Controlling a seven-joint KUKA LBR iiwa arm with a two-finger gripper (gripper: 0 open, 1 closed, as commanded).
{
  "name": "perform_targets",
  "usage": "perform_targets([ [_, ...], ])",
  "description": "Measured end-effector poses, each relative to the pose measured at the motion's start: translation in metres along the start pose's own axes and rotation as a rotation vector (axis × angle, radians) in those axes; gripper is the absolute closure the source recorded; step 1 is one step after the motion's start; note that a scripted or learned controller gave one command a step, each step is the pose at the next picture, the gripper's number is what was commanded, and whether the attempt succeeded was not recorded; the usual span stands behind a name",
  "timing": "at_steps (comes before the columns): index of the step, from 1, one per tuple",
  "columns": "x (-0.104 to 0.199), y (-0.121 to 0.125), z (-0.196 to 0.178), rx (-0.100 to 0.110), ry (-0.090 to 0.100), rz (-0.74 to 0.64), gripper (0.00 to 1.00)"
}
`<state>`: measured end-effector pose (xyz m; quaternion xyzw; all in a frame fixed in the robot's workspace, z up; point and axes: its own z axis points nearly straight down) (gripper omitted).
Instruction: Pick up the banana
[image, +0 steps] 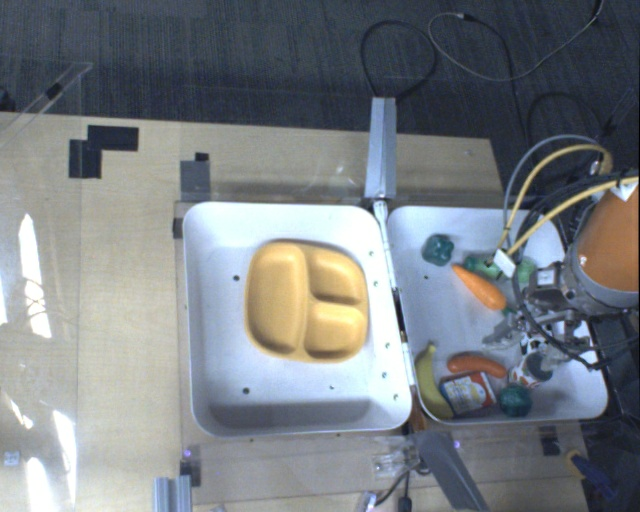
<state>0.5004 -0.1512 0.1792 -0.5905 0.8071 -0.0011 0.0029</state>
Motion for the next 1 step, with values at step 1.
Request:
perform_targets([
  [1,-0.0991,0.0441,-0.0038,-0.004,-0.001,-0.117,0.00],
])
